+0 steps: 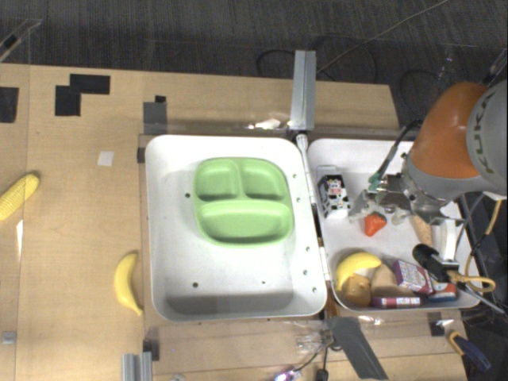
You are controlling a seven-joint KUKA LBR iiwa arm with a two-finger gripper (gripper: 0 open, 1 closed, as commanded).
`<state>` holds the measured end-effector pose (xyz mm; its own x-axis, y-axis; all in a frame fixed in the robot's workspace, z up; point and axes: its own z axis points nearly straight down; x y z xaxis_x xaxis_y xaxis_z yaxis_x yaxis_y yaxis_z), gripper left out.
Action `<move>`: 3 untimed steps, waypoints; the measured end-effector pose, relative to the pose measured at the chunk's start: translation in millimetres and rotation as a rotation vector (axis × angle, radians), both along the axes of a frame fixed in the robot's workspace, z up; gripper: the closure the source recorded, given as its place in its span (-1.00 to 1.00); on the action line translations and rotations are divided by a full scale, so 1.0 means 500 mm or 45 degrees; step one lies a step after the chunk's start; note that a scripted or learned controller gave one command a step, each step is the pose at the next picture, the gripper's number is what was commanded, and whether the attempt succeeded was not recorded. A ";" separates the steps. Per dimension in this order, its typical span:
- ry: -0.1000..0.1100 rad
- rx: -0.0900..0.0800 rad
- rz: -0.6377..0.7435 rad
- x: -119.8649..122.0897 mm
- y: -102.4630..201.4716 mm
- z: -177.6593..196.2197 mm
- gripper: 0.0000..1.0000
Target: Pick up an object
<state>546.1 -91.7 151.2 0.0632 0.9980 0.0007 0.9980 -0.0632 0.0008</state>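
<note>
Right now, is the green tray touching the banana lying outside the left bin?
Apart. The camera view shows the green tray inside the left bin, whose wall separates it from the banana.

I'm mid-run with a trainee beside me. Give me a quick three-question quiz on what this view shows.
1. True or false: the green divided plate lies in the left bin.
2. Which lies on the wooden bench outside both bins? A) a banana B) a mug C) a sponge
3. In which bin does the small orange-red piece lie?

Key: 1 true. 2 A. 3 The right bin, just below the gripper. Whether anything is between the jaws cannot be told.
</note>
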 end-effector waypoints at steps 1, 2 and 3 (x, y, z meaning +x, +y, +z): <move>-0.011 -0.001 0.125 0.076 -0.043 -0.125 -1.00; -0.019 -0.004 0.242 0.009 -0.077 -0.123 -1.00; -0.025 -0.002 0.245 0.014 -0.074 -0.101 1.00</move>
<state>553.3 -128.8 100.5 -0.1290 0.9916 -0.0014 0.9914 0.1290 0.0201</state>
